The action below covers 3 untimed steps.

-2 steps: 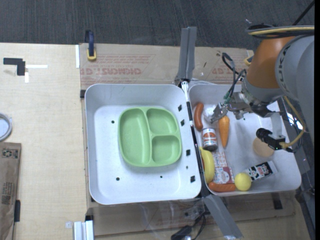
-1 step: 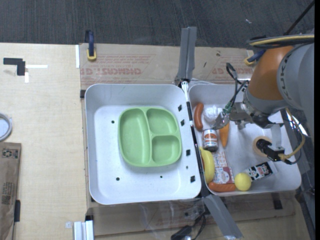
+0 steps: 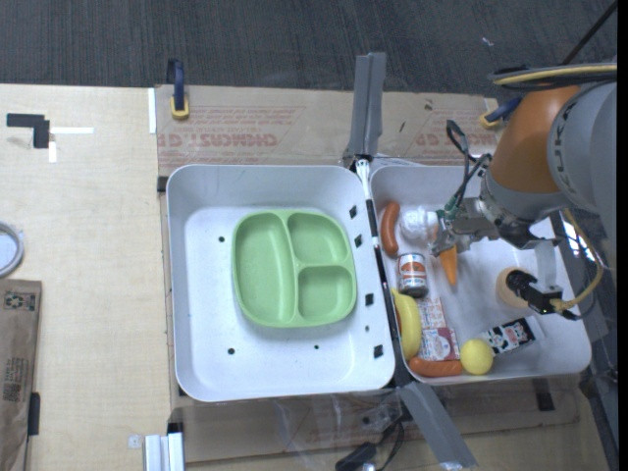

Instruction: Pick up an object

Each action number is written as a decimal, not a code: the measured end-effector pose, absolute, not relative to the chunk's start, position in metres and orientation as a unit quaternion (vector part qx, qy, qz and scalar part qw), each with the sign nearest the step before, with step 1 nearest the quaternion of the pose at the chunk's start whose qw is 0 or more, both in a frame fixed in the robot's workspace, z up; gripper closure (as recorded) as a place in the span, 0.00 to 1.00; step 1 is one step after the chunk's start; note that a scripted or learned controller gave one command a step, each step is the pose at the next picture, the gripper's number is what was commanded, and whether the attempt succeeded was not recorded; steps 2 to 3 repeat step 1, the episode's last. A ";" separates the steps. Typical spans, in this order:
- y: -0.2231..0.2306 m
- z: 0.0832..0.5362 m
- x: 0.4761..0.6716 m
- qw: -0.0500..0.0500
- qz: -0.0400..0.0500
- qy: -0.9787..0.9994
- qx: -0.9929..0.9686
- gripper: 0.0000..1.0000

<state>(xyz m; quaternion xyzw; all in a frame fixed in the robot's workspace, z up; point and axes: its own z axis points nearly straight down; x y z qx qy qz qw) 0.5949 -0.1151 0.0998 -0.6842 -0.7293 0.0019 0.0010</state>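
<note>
One carrot (image 3: 448, 264) lies just beneath the hand (image 3: 446, 240).

The bench (image 3: 88, 194) is pale wood with a brown cardboard sheet (image 3: 255, 126) along its back. Two white bins sit on it, touching: the left bin (image 3: 196, 361) and the right bin (image 3: 559, 356). A roll of tape (image 3: 6, 250) and a brown paper bag (image 3: 18, 361) (both cut off) lie at the left edge.

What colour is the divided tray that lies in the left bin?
The divided tray is light green, seen clearly in the camera view against the white left bin.
</note>
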 end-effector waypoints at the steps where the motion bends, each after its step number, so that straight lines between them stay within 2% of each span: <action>1: -0.026 0.191 0.571 0.000 0.001 -0.818 -0.575 1.00; 3: -0.026 0.191 0.571 0.000 0.001 -0.818 -0.575 1.00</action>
